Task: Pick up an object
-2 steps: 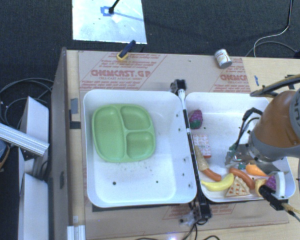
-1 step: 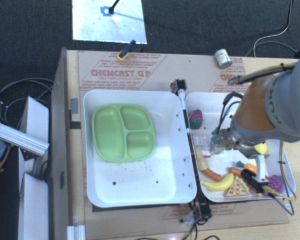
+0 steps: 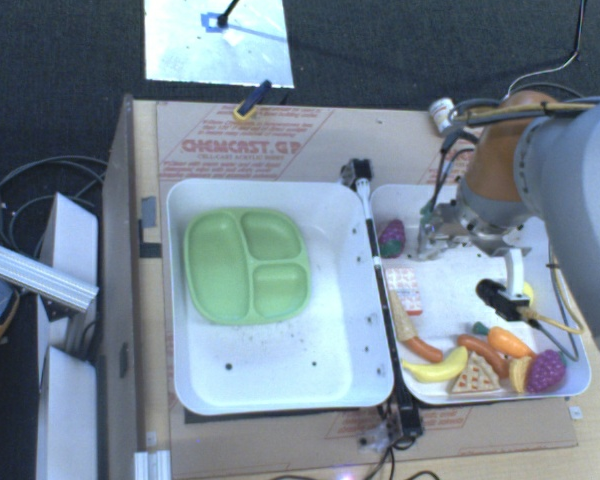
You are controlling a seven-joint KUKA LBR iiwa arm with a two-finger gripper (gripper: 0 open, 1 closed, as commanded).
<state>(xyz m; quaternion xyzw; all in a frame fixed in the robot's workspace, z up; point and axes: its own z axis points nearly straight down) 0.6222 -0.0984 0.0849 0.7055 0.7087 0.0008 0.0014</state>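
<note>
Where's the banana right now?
The banana lies in the right bin, near its front edge on the left side, just left of the waffle slice and below the small carrot.

Red print on the cardboard sheet [image 3: 242, 138] reads "CHEMCAST GP".

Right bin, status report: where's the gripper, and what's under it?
Gripper low over right bin, far end. Purple toy just beside it, not gripped. Other toy food piled at near end.
</note>
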